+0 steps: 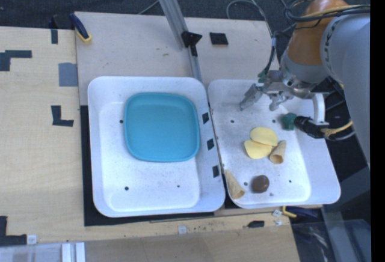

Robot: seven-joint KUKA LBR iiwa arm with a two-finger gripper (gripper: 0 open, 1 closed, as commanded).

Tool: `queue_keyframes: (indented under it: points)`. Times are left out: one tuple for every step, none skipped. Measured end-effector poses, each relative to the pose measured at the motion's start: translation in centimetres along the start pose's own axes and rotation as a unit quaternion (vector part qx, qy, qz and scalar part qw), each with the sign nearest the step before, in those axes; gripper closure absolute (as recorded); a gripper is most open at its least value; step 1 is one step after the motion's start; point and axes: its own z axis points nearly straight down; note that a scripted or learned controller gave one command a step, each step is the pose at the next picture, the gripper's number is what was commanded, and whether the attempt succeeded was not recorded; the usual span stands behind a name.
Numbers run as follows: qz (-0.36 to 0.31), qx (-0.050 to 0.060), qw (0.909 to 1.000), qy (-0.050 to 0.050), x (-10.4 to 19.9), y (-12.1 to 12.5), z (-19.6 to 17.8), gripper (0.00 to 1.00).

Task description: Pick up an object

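Small objects in the right bin — tool open above them

We see a yellow piece near the middle of the right bin, a tan cone touching its right side, a brown round object nearer the front, and a second cone leaning at the bin's left wall. Our tool hovers over the bin's far part, fingers spread and gripping nothing — well apart from the yellow piece. A green item sits just right of it. The left bin holds a blue plate. We can read no writing on anything on the table.
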Motion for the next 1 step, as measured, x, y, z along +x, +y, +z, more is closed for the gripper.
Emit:
queue_keyframes:
  points:
    - [-0.001,-0.002,1.0000,0.000,0.04,0.10,-1.25,1.00]
